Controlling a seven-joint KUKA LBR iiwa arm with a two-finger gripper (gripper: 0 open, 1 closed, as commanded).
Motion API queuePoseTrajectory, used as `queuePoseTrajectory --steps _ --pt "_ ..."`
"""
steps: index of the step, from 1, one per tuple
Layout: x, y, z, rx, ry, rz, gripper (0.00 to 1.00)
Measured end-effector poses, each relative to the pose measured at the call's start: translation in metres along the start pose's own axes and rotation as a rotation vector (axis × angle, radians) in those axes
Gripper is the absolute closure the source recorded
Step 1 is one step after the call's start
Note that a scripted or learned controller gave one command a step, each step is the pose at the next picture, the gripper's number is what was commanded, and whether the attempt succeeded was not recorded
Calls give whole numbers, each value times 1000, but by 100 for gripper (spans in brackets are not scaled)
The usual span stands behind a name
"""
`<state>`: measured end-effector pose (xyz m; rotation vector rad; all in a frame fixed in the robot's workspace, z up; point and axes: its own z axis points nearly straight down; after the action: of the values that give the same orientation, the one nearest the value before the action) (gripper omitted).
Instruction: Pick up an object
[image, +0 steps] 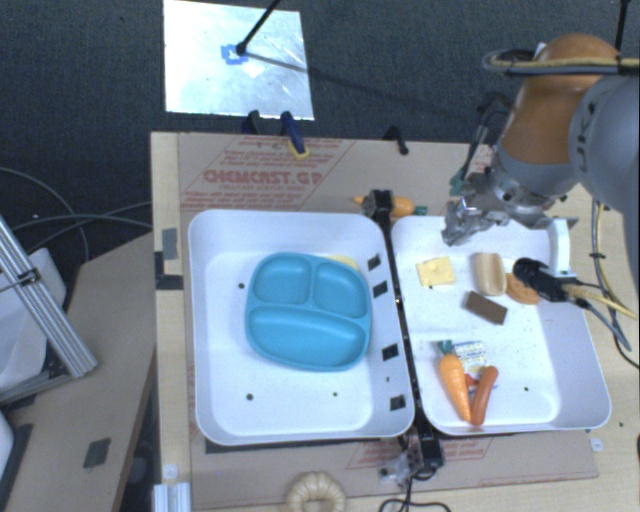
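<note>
The arm reaches in from the right, and its gripper (458, 228) hangs over the far left corner of the right bin (570, 400), above bare white floor; whether it is released or clenched I cannot tell from this slant, and nothing is seen held in it. The candidates for picking all lie in that right bin: a pale yellow cheese slice (435, 271) just below the gripper, a tan bread roll (488, 272) beside it to the right, a dark brown bar (486, 307) just in front of the roll, a round orange-brown piece (521, 289) partly behind a black part of the rig, and nearer the front a small printed packet (470, 351) touching a carrot (455, 386) and a red sausage (483, 393) that lie side by side. The left bin (215, 400) bears a blue divided plate (305, 310) with something yellowish peeking from behind its far rim. I judge the step to be the approach, with no grasp made yet. The next move calls for choosing one target, most readily the cheese slice or the roll as the nearest, centring over it and descending squarely; the flat slice looks hard to pinch, while the roll offers more height.
</note>
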<state>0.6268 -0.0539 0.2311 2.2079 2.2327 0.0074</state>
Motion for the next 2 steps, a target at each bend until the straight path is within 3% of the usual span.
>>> queuePoseTrajectory --steps 1,2 --pt "56 8 3 1 0 1 100" --pt "106 30 16 2 0 2 100"
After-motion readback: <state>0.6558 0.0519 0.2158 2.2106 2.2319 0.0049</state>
